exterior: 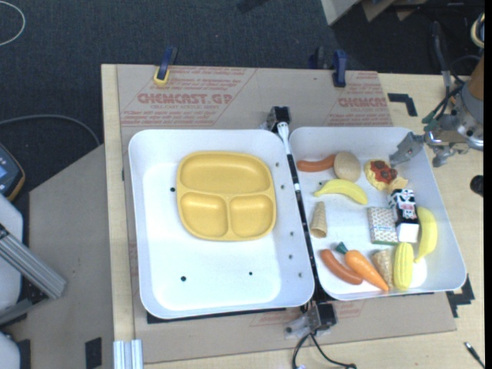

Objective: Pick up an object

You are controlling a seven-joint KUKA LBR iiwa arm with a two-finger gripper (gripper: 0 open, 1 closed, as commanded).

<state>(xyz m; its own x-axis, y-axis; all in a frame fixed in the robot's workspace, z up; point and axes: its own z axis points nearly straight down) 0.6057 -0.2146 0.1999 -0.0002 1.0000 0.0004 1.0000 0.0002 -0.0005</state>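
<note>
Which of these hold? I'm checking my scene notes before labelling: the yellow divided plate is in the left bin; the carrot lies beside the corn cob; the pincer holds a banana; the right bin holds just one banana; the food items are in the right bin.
1. The yellow divided plate is in the left bin. True.
2. The carrot lies near the corn cob. True.
3. The pincer holds a banana. False: nothing shows between its fingers.
4. The right bin holds one banana. False: one banana is central, another lies at the right.
5. The food items are in the right bin. True.
</note>
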